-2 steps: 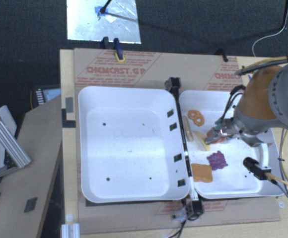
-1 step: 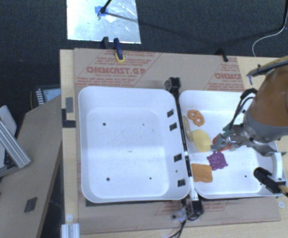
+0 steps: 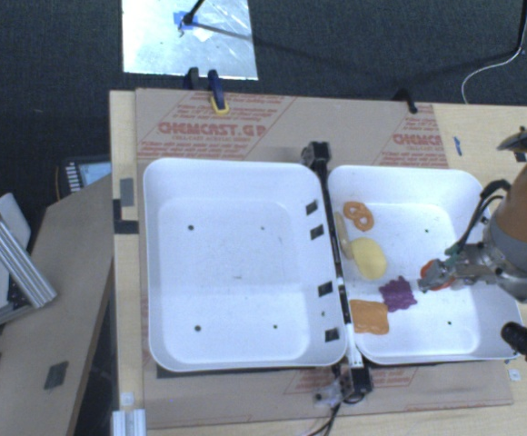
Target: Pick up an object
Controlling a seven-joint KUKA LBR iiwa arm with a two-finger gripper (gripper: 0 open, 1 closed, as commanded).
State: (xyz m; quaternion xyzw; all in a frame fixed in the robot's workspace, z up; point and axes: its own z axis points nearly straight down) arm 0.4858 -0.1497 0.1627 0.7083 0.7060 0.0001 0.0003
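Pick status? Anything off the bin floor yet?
Done: the arm has reached into the right bin. In hand: the gripper sits low beside the purple piece, something red-orange at its tip; a grasp isn't clear. Left: lifting. The pretzel, yellow lump and orange piece lie on the floor.

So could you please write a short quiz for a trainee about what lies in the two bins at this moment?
1. True or false: the pretzel-shaped piece lies in the left bin.
2. Which item lies nearest the tool? A) yellow lump B) purple piece C) orange slab
3. Fill in: the four items sit along the ____ side of the right bin.

Key: 1 false; 2 B; 3 left.
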